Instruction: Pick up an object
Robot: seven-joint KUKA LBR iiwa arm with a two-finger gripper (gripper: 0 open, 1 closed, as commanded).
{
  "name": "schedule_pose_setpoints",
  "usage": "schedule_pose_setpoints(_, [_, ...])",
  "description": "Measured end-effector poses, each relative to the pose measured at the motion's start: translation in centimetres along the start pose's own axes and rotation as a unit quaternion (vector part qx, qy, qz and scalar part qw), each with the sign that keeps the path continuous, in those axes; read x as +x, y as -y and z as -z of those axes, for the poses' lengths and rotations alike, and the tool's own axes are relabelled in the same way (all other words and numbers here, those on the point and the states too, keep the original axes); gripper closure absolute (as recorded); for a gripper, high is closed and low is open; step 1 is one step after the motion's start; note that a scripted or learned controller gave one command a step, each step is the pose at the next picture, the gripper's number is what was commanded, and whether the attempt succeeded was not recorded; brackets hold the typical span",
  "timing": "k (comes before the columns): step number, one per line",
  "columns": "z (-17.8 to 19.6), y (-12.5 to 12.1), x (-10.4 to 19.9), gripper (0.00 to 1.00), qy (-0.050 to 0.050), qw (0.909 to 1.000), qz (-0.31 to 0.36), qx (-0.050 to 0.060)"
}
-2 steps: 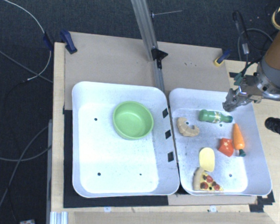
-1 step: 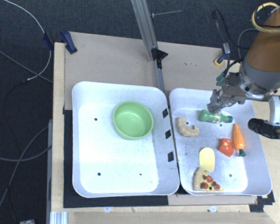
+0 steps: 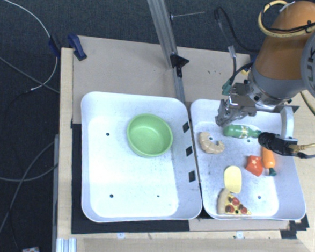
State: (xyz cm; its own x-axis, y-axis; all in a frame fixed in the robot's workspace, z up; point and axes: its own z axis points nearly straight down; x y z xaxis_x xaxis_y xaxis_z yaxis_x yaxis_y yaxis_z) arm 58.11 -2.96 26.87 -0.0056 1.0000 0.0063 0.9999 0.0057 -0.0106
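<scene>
The right bin [image 3: 284, 199] holds several toy foods. A green bottle-shaped piece [image 3: 243, 132] lies on its side near the back. A tan bread ring piece [image 3: 211, 143] sits to its lower left. Further right are a red pepper [image 3: 254, 165] and an orange carrot [image 3: 269, 159]. A yellow piece [image 3: 233, 178] and a pizza slice [image 3: 231, 203] lie toward the front. My gripper [image 3: 225, 120] hangs at the bin's back left, just beside the left end of the green piece. Nothing visible is held in it.
The left bin [image 3: 93, 161] has a light green bowl [image 3: 150, 134] in its back part. A slanted metal post [image 3: 167, 32] rises behind the bins. Black clips [image 3: 188, 151] mark the seam between the bins.
</scene>
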Motion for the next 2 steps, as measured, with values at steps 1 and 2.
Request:
schedule_pose_setpoints(1, [-1.6, -0.6, 4.5, 1.0, 0.001, 1.0, -0.001, 0.002])
schedule_pose_setpoints(2, [-3.7, -0.2, 10.1, 1.0, 0.001, 1.0, 0.0, 0.003])
